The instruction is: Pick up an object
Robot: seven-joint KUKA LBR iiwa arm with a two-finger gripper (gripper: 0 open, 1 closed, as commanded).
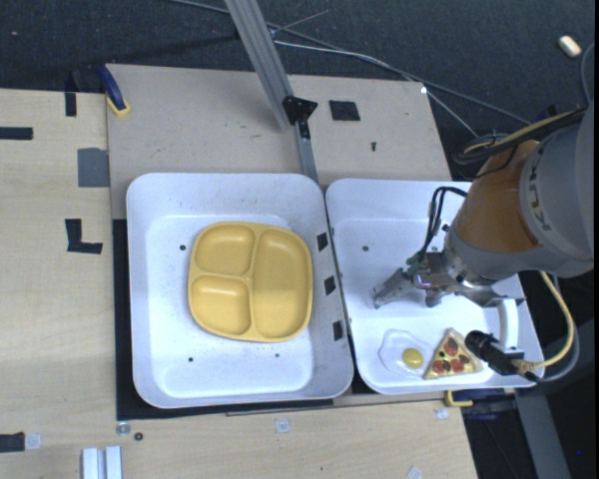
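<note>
Gripper (394, 289), fingers spread and empty, above the right bin (369, 230); toy pizza slice (450, 356), probably light and stiff, best pinched across its edges.

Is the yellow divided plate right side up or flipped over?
Right side up: the yellow plate shows three recessed compartments facing the camera.

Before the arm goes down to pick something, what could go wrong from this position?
1. The gripper hovers over bare floor of the right bin, so closing here would likely catch nothing.
2. The fried egg and pizza slice look flat and lie side by side near the bin's front wall, so fingers may slip or hit the wall.
</note>
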